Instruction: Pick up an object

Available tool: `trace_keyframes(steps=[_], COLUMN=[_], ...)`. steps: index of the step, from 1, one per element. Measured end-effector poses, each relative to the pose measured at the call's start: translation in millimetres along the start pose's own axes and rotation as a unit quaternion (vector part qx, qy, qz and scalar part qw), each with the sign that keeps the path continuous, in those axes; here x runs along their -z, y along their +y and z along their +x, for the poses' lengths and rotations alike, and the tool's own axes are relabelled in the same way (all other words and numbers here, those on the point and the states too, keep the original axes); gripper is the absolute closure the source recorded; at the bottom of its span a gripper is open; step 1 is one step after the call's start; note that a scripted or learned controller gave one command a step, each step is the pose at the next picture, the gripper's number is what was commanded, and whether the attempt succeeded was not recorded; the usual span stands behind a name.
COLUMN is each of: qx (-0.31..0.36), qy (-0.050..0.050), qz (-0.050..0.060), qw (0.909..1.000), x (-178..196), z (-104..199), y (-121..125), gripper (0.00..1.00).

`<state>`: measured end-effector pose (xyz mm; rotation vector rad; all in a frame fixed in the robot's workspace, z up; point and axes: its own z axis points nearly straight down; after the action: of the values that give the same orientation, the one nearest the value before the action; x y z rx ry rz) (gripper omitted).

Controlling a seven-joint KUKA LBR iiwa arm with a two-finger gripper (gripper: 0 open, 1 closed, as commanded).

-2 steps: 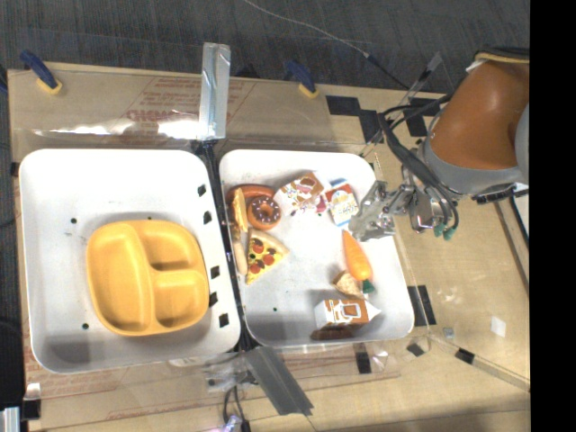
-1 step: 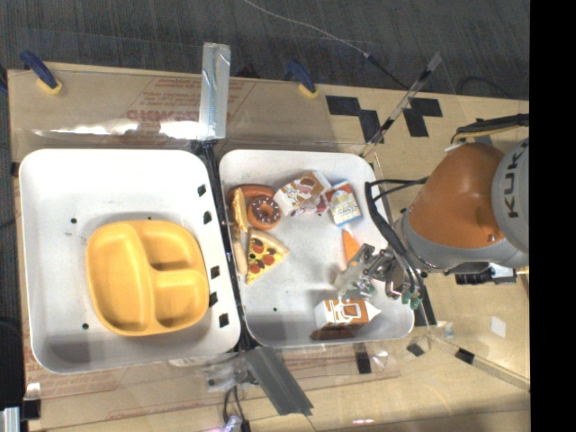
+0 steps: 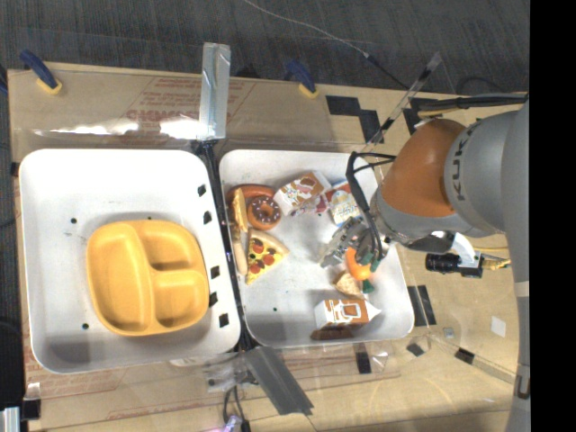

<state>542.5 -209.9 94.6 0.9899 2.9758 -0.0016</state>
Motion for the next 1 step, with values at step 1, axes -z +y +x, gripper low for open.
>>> trace_keyframes(steps=[1], qx=[-0.054], qy=[-0.002], qz=[-0.002], qw=[0.9986], x=[107.3], z=[8.5], y=[29.2], gripper=[1.0])
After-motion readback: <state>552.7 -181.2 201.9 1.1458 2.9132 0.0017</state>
